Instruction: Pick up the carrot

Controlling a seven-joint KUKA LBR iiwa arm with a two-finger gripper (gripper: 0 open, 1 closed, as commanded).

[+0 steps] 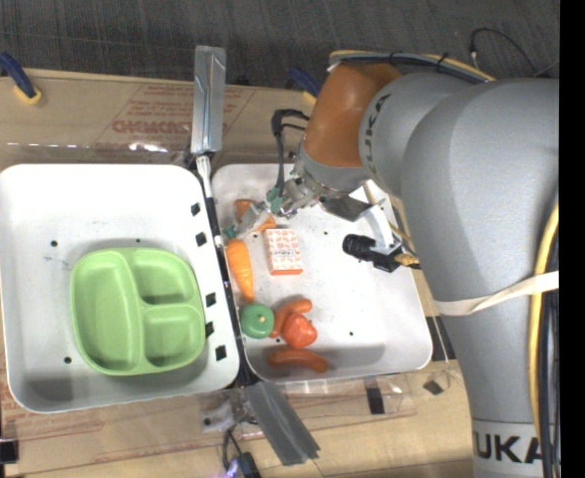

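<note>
- The carrot (239,267) lies in the right bin (392,312), close against its left wall, lengthwise along that wall with its green top toward the far end.
- The gripper (280,201) sits beyond the carrot, near the bin's far-left corner, apart from the carrot and not touching it.
- A small orange piece (243,207) lies just left of the gripper.
- The arm (441,167) reaches in from the right, its grey bulk covering the bin's right side, the orange band (340,118) bent down toward the far-left corner.
- Whether the gripper is apart or together cannot be told; its tips are small and partly hidden under the wrist.
- An orange-and-white box (283,252) lies just right of the carrot.
- A green round item (257,320) and red-orange vegetables (297,335) sit near the front wall.
- The left bin (33,217) holds a green divided tray (138,310).
- Both bins rest on the desk (83,118).
</note>
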